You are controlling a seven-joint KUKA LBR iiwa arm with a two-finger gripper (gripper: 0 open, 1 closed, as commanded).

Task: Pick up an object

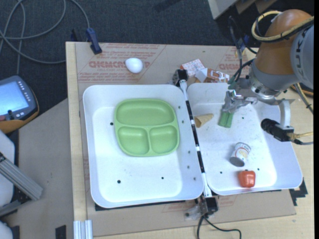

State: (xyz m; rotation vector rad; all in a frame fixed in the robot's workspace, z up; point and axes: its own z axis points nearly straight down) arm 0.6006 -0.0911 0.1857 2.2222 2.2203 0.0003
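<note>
At the left rear corner of the bench [75, 113], a blue clip [93, 40] is seen. The left bin [99, 178] is occupied by a green divided plate [147, 126], which lies flat with its single large compartment toward the rear and its two smaller compartments toward the front. Behind this bin, a white egg-shaped object [133, 64] rests on the bench surface. Further right, crumpled wrappers [199, 69] are located on the bench, just behind the rear edges where the two bins meet. In the right bin [281, 171], a tan wedge [204, 119] lies near the left wall, with its narrow end directed toward that wall. Just to its right, the green block [226, 120] is found in the rear left part of the right bin. It is a small, elongated piece of uniform mid-green colour with flat sides. Its long axis is close to upright, the lower end being tipped slightly to the left and pointed down at the bin floor; whether that end touches the floor cannot be determined. The upper end is met by the gripper [230, 107], whose jaws are clenched on the green block. Toward the front of the same bin, a small can [240, 153] lies tilted on its side, and a red object [246, 178] is placed just in front of it, near the front rim. The arm [281, 39] enters from the right rear.
</note>
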